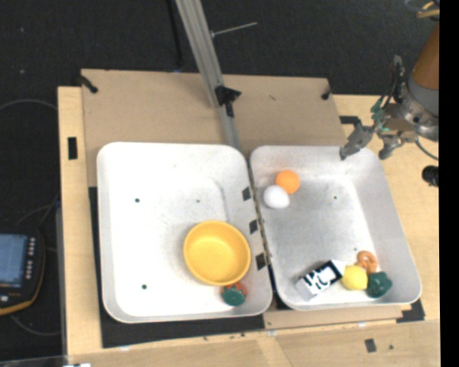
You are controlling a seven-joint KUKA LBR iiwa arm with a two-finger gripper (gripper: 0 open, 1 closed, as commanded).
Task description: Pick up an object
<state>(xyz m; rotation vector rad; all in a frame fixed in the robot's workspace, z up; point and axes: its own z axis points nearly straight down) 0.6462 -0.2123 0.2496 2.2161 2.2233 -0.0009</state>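
Observation:
My gripper hangs over the far right corner of the right bin, its two fingers spread open with nothing between them. In that bin an orange ball and a white egg-shaped piece touch near the left wall. A black-and-white box, a yellow piece, a green piece and an orange ring cluster at the near right corner. The left bin holds a yellow bowl and a small green-and-red piece.
A grey metal pole slants down from the top to the gap between the bins. A handheld pendant lies off the bench at the left. Black clips sit along the seam between the bins.

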